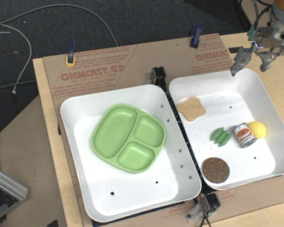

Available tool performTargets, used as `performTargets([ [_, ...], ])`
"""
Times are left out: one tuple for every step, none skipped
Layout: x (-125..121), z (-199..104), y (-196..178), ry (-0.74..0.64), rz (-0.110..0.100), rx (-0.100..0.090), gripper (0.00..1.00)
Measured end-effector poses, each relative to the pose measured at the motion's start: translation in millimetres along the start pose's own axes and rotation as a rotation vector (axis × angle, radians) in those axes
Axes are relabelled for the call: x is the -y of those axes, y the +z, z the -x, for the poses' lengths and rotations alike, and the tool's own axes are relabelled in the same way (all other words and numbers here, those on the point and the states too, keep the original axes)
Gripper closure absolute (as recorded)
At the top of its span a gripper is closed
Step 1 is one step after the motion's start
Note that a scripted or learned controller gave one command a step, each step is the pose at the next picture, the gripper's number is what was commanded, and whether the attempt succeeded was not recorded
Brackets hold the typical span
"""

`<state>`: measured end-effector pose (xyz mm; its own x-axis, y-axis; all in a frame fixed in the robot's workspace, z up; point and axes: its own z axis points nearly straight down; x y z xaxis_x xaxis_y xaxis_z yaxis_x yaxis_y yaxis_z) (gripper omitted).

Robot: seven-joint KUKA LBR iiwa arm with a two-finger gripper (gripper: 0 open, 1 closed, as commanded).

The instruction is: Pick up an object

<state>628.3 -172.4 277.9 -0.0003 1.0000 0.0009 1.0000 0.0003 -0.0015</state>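
Observation:
In the right bin (273,116) lie a tan slice of toast (191,109), a small green vegetable piece (220,136), a little can with a red label (245,134), a yellow lemon (258,129) touching the can, and a round brown cookie (215,169). My gripper (253,61) hovers above the bin's far right corner, fingers spread apart with nothing between them. It stands well clear of every object, nearest to the toast and the can.
The left bin (80,146) holds a green divided plate (129,137). Cardboard (139,62) lies under both bins, held by blue clamps (71,52) at the back edge. Cables run over the dark floor behind.

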Motion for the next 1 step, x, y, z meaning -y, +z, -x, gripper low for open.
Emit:
performTargets([
  [-0.2, 0.0, -0.3, 0.0, 0.001, 0.0, 0.0],
])
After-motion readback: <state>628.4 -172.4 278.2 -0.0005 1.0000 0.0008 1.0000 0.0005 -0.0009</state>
